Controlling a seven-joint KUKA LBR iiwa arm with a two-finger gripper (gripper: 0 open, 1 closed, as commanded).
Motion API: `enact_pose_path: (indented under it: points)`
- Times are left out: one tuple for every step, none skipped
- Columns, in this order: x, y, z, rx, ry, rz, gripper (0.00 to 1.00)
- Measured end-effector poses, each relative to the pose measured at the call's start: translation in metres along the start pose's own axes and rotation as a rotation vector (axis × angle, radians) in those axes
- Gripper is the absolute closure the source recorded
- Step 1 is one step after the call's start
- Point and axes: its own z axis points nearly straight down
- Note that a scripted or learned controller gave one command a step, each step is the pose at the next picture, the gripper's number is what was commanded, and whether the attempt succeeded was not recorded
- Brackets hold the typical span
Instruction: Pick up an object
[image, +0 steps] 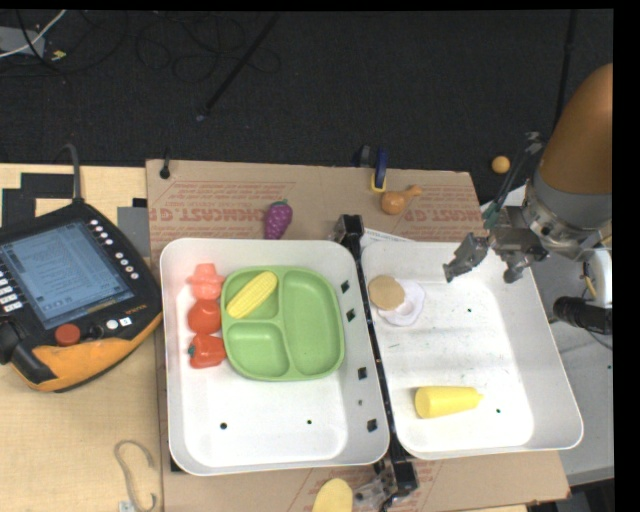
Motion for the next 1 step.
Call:
enact_pose_path:
  points:
    - [0.0001,0.0017,-0.0074,-0.012,-0.001,-0.002,0.0]
